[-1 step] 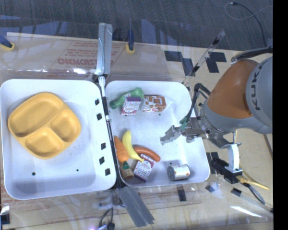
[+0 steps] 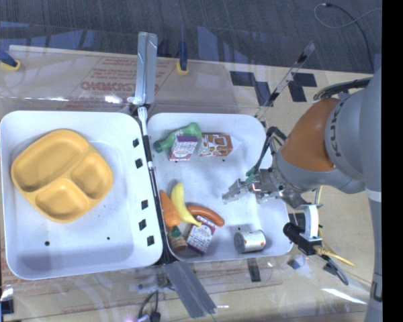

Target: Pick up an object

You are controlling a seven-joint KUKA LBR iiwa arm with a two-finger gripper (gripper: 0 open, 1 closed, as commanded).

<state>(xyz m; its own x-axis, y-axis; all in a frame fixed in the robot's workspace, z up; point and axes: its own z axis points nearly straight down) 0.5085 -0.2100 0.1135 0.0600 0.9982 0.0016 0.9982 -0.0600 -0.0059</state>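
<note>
Silver metal marks the small can (image 2: 250,241) lying on its side in the right bin (image 2: 255,127), at about six o'clock from the end effector (image 2: 236,191) and near it, its long axis running three-to-nine. I cannot tell the end effector's state.

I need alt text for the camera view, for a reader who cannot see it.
A grey robot arm holds its claw over the right bin, which contains toy food and a small can. The left bin holds a yellow divided tray.
</note>
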